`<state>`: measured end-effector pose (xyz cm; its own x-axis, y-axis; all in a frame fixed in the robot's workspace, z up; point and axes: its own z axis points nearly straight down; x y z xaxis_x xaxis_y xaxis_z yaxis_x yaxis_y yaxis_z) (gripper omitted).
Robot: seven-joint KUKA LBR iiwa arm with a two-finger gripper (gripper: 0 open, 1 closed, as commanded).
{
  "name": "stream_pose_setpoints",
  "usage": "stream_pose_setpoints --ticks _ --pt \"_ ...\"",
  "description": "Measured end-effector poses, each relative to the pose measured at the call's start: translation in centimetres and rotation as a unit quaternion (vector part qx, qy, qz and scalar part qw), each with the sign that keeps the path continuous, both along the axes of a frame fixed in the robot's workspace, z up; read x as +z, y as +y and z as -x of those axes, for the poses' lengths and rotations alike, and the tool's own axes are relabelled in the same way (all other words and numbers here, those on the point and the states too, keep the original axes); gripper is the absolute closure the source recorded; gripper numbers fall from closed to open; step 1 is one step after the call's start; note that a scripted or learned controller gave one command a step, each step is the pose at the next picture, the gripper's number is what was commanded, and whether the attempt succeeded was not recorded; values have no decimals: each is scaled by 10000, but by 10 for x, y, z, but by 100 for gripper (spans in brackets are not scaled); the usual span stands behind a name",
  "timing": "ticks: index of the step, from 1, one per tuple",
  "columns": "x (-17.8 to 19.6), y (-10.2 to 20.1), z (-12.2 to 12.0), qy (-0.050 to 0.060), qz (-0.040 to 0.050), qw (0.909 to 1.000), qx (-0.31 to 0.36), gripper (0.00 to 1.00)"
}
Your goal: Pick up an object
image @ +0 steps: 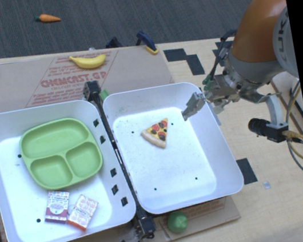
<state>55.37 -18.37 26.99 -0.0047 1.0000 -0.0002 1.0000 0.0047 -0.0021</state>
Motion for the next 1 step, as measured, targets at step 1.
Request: stream_pose_setpoints --ticks 1 --pt "-174 -26 -21 35 -10 10000 5 0"
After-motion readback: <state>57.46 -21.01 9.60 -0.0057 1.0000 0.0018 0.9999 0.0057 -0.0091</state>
